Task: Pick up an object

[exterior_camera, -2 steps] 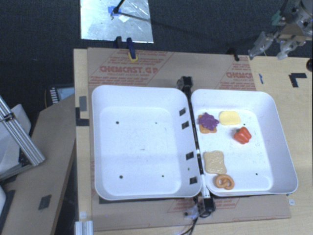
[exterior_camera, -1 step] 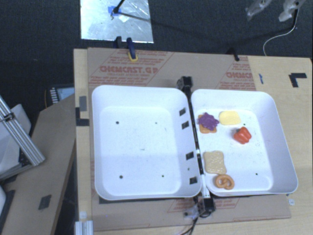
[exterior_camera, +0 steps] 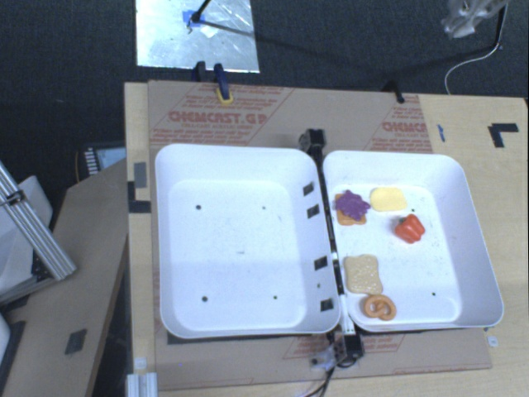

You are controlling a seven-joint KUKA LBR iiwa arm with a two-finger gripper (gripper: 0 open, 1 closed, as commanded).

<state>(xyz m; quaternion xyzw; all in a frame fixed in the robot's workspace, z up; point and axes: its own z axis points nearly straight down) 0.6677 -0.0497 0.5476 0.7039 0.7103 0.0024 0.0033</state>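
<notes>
Cardboard [exterior_camera: 273,110] covers the table [exterior_camera: 99,222] under two white bins [exterior_camera: 231,160]; dark carpet [exterior_camera: 66,40] beyond. Blurred gripper [exterior_camera: 473,11], perhaps empty; grip unclear.

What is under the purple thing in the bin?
Under the purple piece lies an orange piece, peeking out at its lower edge. How far it goes underneath is covered.

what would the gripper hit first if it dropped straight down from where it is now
Probably the dark floor. The gripper hangs blurred beyond the bench, away from the right bin; depth is unclear.
</notes>
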